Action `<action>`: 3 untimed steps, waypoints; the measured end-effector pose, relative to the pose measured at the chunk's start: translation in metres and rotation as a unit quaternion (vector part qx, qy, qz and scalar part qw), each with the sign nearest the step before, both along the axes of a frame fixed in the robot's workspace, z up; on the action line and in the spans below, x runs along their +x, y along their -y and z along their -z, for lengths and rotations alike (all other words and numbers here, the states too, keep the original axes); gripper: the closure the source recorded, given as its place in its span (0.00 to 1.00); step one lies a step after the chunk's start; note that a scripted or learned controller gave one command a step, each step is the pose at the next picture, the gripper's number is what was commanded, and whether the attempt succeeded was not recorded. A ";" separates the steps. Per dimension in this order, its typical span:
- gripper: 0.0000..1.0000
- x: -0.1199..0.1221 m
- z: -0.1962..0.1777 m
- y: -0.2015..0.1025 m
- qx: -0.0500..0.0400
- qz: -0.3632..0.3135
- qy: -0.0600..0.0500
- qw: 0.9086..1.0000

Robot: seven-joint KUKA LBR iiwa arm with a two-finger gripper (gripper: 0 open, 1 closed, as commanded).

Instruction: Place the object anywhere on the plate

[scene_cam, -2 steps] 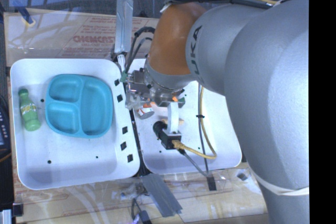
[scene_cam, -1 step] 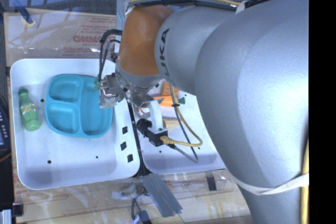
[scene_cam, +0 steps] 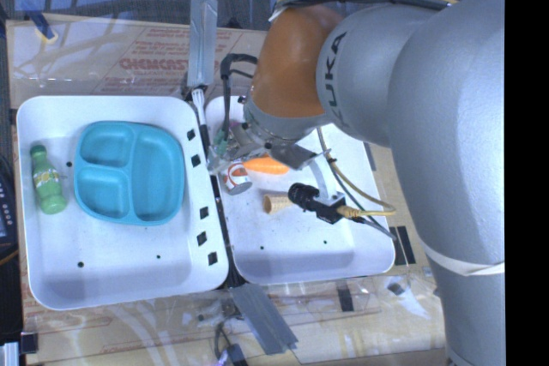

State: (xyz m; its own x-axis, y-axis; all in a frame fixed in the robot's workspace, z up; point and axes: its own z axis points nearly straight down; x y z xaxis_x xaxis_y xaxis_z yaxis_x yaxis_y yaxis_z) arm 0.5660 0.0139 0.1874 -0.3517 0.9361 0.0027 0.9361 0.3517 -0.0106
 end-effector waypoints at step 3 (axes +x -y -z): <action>1.00 0.021 0.034 -0.100 0.002 -0.234 0.000 0.972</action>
